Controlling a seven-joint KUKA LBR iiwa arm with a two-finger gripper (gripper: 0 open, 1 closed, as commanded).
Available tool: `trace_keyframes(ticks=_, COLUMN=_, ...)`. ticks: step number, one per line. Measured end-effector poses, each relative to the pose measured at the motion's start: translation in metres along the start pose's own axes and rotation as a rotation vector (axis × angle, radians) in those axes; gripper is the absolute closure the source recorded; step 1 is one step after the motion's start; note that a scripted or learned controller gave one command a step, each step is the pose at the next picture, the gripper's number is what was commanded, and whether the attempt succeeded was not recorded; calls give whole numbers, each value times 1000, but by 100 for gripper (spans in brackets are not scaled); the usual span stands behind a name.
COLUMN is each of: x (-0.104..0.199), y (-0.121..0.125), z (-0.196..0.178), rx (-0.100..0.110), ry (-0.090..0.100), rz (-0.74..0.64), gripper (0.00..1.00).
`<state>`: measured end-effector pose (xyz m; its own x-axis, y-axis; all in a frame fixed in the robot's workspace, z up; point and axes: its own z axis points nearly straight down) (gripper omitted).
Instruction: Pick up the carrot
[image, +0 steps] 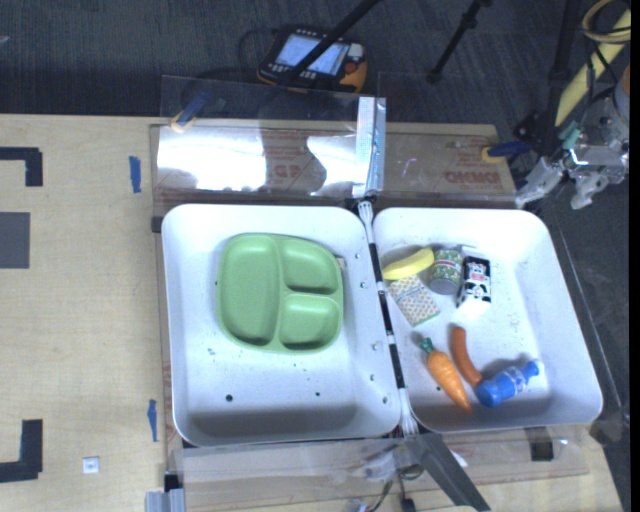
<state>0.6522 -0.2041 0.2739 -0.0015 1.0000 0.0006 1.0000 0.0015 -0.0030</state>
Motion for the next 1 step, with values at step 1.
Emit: trace_keyframes(ticks=1, x=12, y=-2, z=-7, rx=1, ry=-1, rz=-19, gripper=0)
